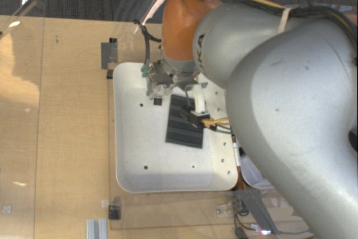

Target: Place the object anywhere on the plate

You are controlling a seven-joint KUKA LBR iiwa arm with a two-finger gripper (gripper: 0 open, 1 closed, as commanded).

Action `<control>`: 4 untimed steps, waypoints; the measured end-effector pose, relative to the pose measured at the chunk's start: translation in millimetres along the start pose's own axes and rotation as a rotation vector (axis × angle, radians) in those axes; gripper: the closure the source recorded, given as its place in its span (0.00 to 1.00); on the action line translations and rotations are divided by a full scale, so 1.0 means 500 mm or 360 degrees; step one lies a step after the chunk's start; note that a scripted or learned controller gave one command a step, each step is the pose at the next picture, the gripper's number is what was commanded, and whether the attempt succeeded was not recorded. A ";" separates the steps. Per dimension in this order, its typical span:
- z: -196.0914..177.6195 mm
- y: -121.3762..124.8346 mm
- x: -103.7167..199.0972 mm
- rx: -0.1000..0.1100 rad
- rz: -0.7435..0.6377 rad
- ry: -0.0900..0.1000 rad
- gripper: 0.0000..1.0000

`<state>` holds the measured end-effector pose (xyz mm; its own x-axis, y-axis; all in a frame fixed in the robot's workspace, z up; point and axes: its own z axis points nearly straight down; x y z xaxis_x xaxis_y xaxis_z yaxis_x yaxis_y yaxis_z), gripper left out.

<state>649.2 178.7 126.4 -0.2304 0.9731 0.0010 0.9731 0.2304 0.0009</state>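
From where I stand, the near part of the white bin [168,170] is bare, and a dark ribbed slab [185,122] lies flat in its middle with no plate that I can make out. Beyond it the hand [157,88] hovers low over the bin floor; whether it grips anything I cannot tell, so the placing looks undone.

You see a white bin [134,165] on a pale wood surface [56,137], a dark grey ribbed plate [182,126], and a grey arm [279,92] with an orange band [179,25].
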 end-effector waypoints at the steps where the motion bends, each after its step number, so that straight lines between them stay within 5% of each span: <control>1: -0.007 -0.168 0.092 -0.0007 -0.1021 0.0000 1.00; 2: 0.067 -0.248 0.152 -0.0033 -0.0738 -0.0006 1.00; 3: -0.239 -0.088 0.121 -0.0014 -0.1136 -0.0004 1.00; 4: -0.237 0.006 0.115 -0.0008 -0.0466 -0.0002 1.00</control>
<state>638.5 235.2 244.8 -0.5013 0.8653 -0.0012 0.8652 0.5013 0.0061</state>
